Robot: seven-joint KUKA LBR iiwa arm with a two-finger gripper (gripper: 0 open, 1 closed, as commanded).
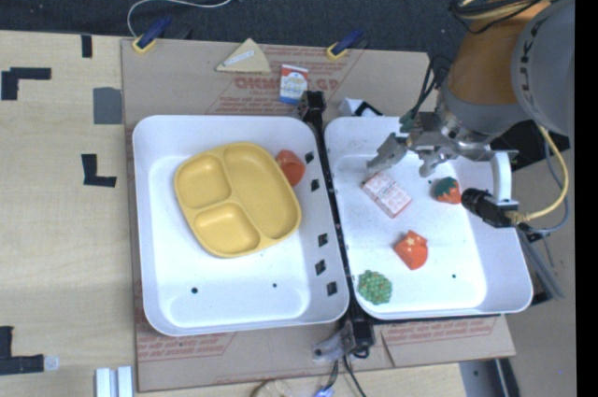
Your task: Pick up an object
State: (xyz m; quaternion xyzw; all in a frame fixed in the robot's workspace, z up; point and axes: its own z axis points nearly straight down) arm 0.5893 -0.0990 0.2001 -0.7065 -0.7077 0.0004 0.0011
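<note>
You see the hand over the far part of the right bin, with its 2 fingers spread apart and nothing between them. Just below and beside it lies a small flat packet, pinkish white with a checked pattern, resting on the bin floor near the middle. This packet is probably the object to take. I judge that it is light and thin, maybe a little soft, so it can slide on the smooth plastic if you push it sideways; you should close on its 2 short edges and come straight down. In the same bin there are 3 other things: a red toy with a green part just beside the arm, a red-orange piece nearer the front, and a green bushy piece at the front edge. These look round and stiff, so they may roll. The left bin holds a yellow tray with 3 compartments.
</note>
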